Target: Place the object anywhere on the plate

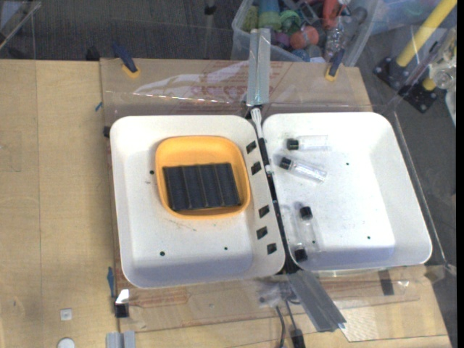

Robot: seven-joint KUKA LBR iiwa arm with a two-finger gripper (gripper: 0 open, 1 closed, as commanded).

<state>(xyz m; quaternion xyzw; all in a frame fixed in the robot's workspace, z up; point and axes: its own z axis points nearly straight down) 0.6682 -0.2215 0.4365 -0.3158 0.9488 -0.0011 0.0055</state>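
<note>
Three likely clear vials (303,168) right bin (377,194) | dark ribbed block (201,186) on plate (174,151)

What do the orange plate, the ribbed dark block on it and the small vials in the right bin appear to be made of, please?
The orange plate looks like moulded plastic, smooth with a soft sheen on its rounded rim. The dark block looks like matte rubber or foam, judging by its dull ribbed surface; this is uncertain. The vials seem to be clear plastic or glass, see-through with black caps.

clear tub of toys (304,13) cut off by top edge, contents a blur, yellow-handled tool (428,24) cut off at right
</note>
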